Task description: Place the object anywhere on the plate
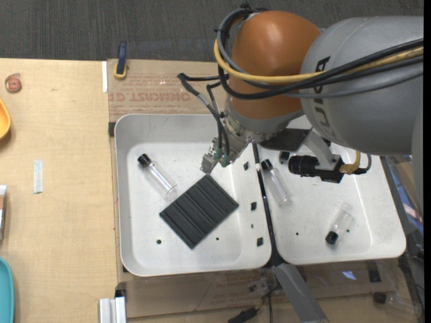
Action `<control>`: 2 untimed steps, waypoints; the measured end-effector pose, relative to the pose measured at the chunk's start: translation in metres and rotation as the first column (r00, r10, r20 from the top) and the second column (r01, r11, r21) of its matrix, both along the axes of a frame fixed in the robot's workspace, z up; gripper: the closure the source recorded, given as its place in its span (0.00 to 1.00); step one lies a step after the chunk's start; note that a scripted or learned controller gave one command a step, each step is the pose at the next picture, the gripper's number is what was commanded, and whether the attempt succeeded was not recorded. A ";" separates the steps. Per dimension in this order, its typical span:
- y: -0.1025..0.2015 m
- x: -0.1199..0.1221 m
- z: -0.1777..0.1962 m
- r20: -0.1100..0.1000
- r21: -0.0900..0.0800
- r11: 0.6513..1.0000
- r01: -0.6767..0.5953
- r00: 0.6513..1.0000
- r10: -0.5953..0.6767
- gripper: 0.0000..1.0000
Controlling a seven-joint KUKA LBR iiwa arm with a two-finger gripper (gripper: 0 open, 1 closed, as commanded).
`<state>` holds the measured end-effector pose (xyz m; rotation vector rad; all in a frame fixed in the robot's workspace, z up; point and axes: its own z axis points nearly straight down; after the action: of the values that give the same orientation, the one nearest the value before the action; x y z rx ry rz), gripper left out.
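Note:
A black ribbed plate [199,211] lies flat and turned at an angle in the middle of the left bin [128,200]. A clear vial with a black cap [156,172] lies to its upper left on the bin floor. My gripper [217,159] hangs over the left bin just above the plate's upper right corner, under the orange wrist band. In the right bin [377,247], one clear vial [276,184] lies near the dividing wall and another black-capped vial [339,224] lies toward the right.
The arm's grey body covers the upper right of the scene and the back of the right bin. A wooden table top [54,180] stretches to the left, with small items along its left edge. A blue clamp [121,59] sits behind the left bin.

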<state>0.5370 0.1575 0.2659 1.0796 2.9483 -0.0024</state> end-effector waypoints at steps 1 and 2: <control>0.000 0.000 0.000 0.000 0.000 1.000 -0.001 1.000 0.001 0.00; 0.024 0.017 0.089 0.000 -0.001 0.909 0.417 0.909 -0.417 0.00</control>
<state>0.5539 0.1818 0.3549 1.6844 2.6505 -0.0045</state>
